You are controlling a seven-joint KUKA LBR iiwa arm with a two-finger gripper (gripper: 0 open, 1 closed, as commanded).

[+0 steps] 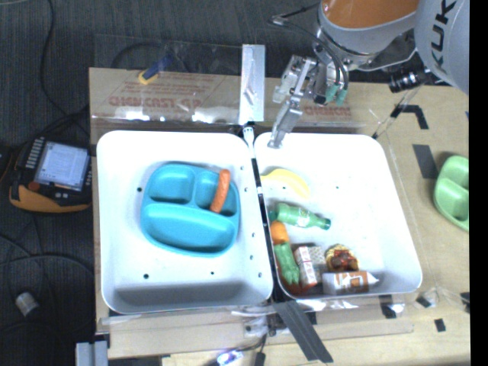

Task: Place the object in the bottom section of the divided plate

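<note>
A blue divided plate (164, 227) lies in the left bin (122, 280). It has two small sections at the top and one wide section at the bottom, which is bare. An orange carrot-like piece (221, 191) rests tilted in the top right section, leaning on the plate's rim. My gripper (278, 136) hangs over the back edge of the right bin (396, 227), near the divide between the bins, up and to the right of the plate. Nothing shows in its grip.
The right bin holds a yellow banana (287, 180), a green bottle (303, 218), a small orange piece (279, 233), a green vegetable (287, 264), a red and white box (308, 265), a brown item (341, 258) and a white bottle (349, 282). A green object (455, 189) sits on the bench at far right.
</note>
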